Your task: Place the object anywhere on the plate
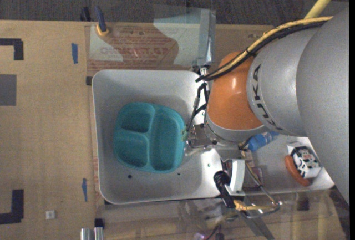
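The arm's bulk hides the gripper (194, 139) at the teal plate (148, 136) edge, so I cannot tell its state; the likely object (302, 164) lies well behind it, so fetching probably comes next.

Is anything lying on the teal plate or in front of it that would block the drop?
Nothing visible: the teal plate has three bare compartments, and the bin floor around it shows no clutter. The arm hangs at the plate's right edge, hiding that strip.
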### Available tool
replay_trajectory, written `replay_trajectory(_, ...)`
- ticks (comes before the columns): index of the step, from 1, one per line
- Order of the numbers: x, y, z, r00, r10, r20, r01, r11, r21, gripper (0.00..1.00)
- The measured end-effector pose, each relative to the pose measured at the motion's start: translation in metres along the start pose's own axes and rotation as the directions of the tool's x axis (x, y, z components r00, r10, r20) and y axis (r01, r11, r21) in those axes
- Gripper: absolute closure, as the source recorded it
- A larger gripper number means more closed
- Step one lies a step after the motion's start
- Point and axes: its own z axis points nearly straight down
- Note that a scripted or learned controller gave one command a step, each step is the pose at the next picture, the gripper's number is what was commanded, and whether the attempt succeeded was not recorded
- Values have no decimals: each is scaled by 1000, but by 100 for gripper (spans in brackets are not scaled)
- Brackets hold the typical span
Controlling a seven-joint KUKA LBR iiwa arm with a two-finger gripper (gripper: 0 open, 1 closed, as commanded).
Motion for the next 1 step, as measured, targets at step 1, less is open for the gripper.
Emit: replay_trajectory(1, 0, 0, 0, 1000, 0, 0, 0, 1000, 0, 0)
